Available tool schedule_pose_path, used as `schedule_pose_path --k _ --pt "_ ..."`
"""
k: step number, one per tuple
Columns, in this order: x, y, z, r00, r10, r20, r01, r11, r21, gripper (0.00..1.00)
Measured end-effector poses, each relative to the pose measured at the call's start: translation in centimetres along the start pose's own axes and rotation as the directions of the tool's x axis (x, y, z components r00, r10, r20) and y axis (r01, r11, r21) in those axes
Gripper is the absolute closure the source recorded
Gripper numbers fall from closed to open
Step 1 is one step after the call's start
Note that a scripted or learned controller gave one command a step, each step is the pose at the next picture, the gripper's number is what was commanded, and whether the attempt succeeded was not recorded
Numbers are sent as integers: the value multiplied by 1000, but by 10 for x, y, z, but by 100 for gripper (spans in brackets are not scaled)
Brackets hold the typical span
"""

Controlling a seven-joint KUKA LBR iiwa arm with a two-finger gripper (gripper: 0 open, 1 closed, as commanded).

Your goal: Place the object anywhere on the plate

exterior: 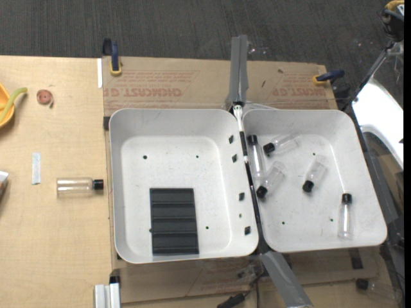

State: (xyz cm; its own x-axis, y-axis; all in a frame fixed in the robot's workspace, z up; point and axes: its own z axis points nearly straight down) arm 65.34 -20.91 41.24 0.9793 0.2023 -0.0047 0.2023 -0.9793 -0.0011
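Observation:
A black ribbed plate point(173, 221) lies flat at the front of the left bin point(122, 140). Several clear vials with black caps lie scattered in the right bin point(359, 140). One vial point(280, 145) rests near the back, another point(253, 158) runs along the bin's left wall, and a third point(271, 178) lies just right of that. Further right lie a short vial point(314, 175) and a long vial point(346, 215) near the front right corner. All vials lie on their sides, apart from the plate.
A spare vial point(78, 185) lies on the wooden bench left of the bins, beside a white strip point(36, 169). A yellow object point(6, 104) and a small red disc point(43, 96) sit at the far left. Blue clamps point(110, 49) hold the cardboard behind the bins.

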Motion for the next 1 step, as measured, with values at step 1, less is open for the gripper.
schedule_pose_path --k 1 --pt "-56 2 -27 1000 4 0 -4 1000 1 0"
